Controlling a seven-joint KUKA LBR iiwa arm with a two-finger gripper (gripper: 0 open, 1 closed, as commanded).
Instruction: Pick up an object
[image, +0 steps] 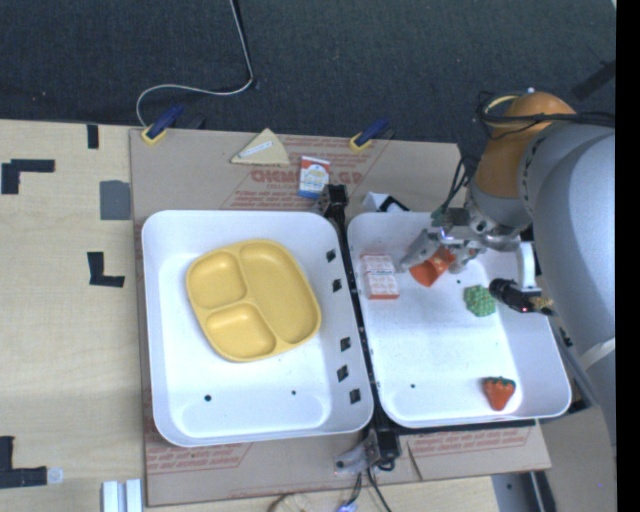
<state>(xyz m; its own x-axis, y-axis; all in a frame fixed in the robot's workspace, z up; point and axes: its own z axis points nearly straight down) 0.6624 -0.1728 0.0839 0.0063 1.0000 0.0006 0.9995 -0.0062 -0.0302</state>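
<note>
The small orange-red block-shaped object (431, 269) sits at the upper middle of the right shallow white bin (440, 405), directly at the tip of the two-finger gripper (436, 256). The metal fingers (420, 250) appear to stand on either side of the object's upper part, closed in against it, so the object looks gripped; whether it is lifted clear of the bin floor cannot be told from this slanted view.

Just to the left of it, apart, lies a small flat pale packet with pink print (379, 277), near the bin's left wall. To the right and slightly lower is a small green knobbly object (480, 301), near but not touching the orange-red piece. Well apart, in the lower right corner of the same bin, rests a red strawberry-shaped toy with a green top (499, 392).

The left shallow white bin (170, 400) holds a yellow plastic plate with three compartments (252, 298), lying flat.

The grey arm with the orange band (520, 140) reaches in over the right bin's upper right corner.

Behind the bins, on the brown cardboard sheet (200, 170), stand a small red, white and blue carton (314, 177) and a pale triangular wedge (262, 148).
</note>
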